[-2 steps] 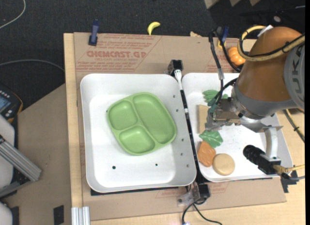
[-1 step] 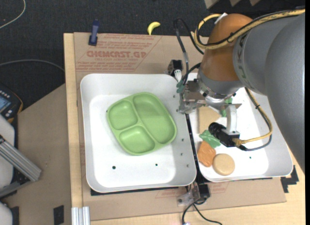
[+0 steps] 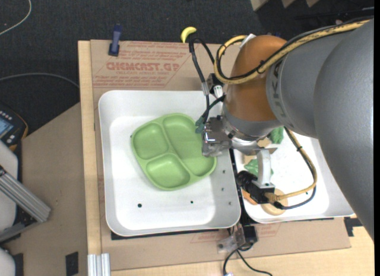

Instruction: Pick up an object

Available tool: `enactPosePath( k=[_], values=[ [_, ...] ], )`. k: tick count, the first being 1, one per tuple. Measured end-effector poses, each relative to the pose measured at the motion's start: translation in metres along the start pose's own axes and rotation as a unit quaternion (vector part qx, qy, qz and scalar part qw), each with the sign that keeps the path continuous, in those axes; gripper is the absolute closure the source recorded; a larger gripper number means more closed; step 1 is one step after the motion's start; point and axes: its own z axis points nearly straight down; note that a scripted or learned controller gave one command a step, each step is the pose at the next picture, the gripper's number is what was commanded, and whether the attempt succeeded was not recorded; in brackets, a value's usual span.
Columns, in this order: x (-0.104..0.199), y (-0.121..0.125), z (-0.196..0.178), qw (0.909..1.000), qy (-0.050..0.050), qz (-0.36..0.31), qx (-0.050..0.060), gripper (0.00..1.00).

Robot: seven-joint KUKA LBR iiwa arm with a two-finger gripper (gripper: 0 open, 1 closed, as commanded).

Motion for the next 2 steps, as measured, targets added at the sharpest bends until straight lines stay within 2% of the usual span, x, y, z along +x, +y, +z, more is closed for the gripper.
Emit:
enactPosePath(
  k=[1,2],
  values=[
    [0.076,0.01,-0.06,1.0,0.001,-0.002,-0.007,1.0],
    [0.13,-0.047,-0.172,1.0,0.002,-0.002,-0.008,1.0]
  ],
)
